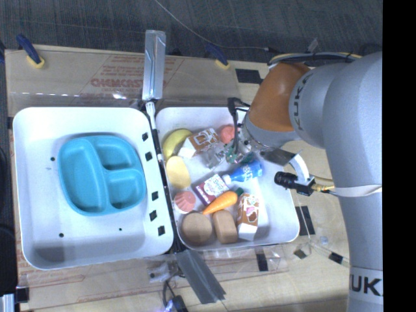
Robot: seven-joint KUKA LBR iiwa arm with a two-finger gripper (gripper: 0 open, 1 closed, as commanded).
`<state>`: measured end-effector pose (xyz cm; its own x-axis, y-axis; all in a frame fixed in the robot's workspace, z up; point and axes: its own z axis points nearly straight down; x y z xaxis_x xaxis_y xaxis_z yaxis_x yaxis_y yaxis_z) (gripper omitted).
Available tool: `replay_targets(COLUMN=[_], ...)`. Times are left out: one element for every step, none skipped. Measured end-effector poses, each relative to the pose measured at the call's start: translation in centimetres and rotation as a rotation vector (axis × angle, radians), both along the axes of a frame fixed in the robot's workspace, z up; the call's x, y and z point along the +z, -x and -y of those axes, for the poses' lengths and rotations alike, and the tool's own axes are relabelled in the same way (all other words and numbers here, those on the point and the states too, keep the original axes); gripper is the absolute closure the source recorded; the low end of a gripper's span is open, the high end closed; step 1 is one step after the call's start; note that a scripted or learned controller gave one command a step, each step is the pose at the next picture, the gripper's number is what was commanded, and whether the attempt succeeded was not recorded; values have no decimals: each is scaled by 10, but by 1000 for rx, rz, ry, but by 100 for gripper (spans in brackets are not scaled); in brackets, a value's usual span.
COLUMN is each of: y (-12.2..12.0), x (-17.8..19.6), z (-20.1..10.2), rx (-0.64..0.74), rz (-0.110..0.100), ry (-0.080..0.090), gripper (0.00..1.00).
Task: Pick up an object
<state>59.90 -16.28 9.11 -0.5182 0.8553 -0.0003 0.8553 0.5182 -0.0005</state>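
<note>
My gripper hangs low over the back part of the right bin, below the orange wrist band. It sits among a brown snack packet, a pink-red round item and a blue bottle. Further left lie a banana and a yellow lemon. Toward the front are a purple packet, a carrot, a small carton, a pink ridged piece and two brown lumps.
The left bin holds a blue divided tray. A metal divider strip runs between the bins at the back. The grey arm covers the right bin's right side, and a black cable fitting sticks out there.
</note>
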Motion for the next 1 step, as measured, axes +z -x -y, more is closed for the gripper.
replay_targets(y=[6], x=[60], z=[-8], rx=[-22], rz=[5], ry=[1], gripper=[100])
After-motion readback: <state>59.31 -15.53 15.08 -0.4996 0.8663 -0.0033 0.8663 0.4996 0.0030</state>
